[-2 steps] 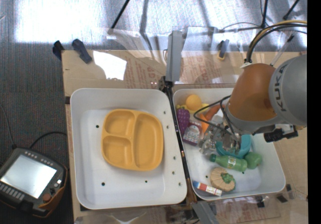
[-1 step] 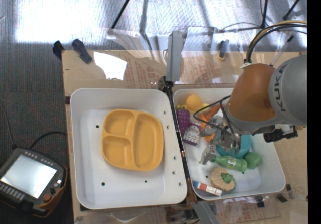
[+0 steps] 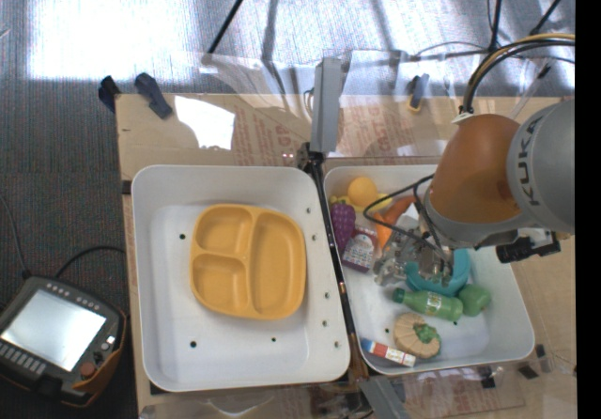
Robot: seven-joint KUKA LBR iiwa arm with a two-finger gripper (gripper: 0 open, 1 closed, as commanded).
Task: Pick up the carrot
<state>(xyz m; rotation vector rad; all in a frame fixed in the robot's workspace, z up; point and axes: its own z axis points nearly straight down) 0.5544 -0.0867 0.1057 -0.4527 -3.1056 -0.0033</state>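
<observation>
1. The carrot [image 3: 392,216] lies in the right bin [image 3: 512,314], toward its upper middle, slanting from upper right to lower left. Part of it is hidden under a dark cable and the arm.
2. The gripper [image 3: 413,269] is low in the same bin, just below and right of the carrot, over a teal object [image 3: 454,274]. Whether the fingers are spread or pressed together cannot be told from this view, and nothing can be seen between them.
3. The arm [image 3: 502,182], grey with an orange band, reaches in from the right and covers the bin's upper right part.
4. A yellow round toy [image 3: 362,192] sits near the bin's upper left corner, just left of the carrot. Purple grapes [image 3: 342,219] lie beside the left wall below it.
5. A green bottle [image 3: 441,303] lies on its side below the gripper, and a round tan item [image 3: 417,334] lies near the front wall.
6. The left bin [image 3: 160,314] holds a yellow divided plate [image 3: 250,260], well apart from the carrot.
7. Both bins rest on the table [image 3: 150,140].
</observation>
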